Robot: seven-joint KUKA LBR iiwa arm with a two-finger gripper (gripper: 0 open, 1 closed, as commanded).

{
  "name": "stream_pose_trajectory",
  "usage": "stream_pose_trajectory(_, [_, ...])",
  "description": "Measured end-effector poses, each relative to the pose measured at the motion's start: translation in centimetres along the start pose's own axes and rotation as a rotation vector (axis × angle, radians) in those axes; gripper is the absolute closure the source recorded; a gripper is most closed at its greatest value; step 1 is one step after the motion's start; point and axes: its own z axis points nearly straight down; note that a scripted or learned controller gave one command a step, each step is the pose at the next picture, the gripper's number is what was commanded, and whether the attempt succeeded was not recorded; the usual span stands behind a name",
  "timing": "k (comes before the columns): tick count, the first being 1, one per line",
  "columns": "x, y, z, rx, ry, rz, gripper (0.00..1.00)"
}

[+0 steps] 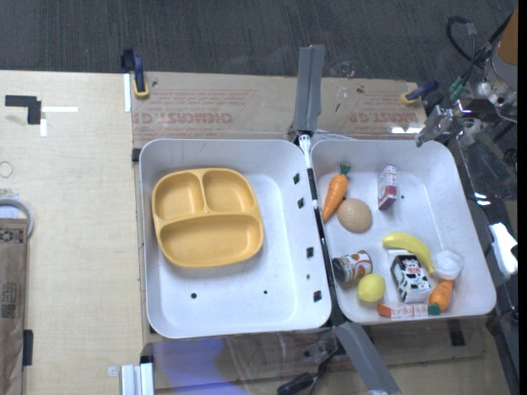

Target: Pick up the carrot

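Note:
An orange carrot (pixel 333 194) with a green top lies slanted in the right bin (pixel 461 196), near its upper left corner and close to the divider. A second, smaller carrot (pixel 441 295) rests in that bin's lower right corner. My gripper (pixel 443 125) hangs above the bin's upper right corner, outside the rim and well to the right of the larger carrot. Nothing shows in its grasp.
Just below the larger carrot sits a tan egg (pixel 354 216), with a small pink carton (pixel 386 186) to its right. A banana (pixel 409 245), can (pixel 354 266), lemon (pixel 371 288) and cow-print carton (pixel 410 276) crowd the bin's lower half. The left bin (pixel 230 303) holds a yellow divided plate (pixel 207 216).

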Motion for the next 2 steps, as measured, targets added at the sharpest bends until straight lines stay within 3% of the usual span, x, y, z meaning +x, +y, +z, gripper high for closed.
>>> stream_pose_trajectory(1, [2.6,-4.0,11.6,0.0,0.001,-0.279,0.0])
stream_pose_trajectory(2, [8.8,-3.8,9.1,-0.003,0.0,-0.556,0.0])
